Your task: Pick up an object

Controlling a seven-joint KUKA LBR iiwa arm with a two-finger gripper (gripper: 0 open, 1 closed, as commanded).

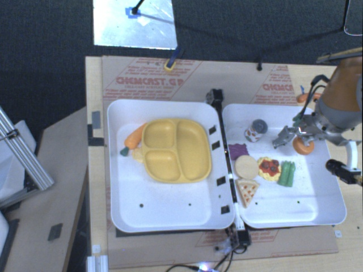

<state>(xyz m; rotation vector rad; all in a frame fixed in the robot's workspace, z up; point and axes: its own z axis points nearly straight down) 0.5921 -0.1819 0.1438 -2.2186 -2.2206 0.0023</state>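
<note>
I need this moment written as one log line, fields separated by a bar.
arm: over right bin | gripper: above orange toy, grasp unconfirmed | left bin: yellow tray, carrot | task: not done

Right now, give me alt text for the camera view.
A grey robot arm reaches from the right, its claw over the right bin of toy food, beside an orange piece. The left bin holds a yellow divided plate and a carrot.
</note>
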